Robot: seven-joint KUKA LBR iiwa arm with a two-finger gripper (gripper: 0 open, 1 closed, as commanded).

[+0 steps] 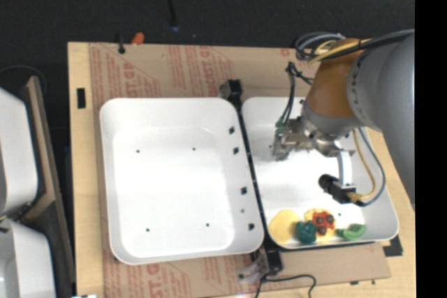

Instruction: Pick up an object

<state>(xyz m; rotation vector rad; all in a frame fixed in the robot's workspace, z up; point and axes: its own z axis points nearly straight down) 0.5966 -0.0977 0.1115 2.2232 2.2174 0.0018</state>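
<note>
yellow disc (282,223) | teal lump (306,232) | red-orange piece (322,219) | green piece (353,229) | right bin's near edge

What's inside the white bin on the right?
Near the right bin's front edge lie small toys: a yellow piece, a teal one, a red one, a green one. The arm covers the bin's back part.

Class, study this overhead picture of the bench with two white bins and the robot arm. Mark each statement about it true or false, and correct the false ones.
1. The small coloured objects lie in the left shallow white bin. False: they lie in the right shallow white bin.
2. The coloured objects are clustered at the right bin's near edge. True.
3. The two-finger gripper is over the right bin's far half. True.
4. The gripper touches the pale yellow round piece. False: it is well apart from it.
5. The grey arm with the orange band enters from the picture's right. True.
</note>
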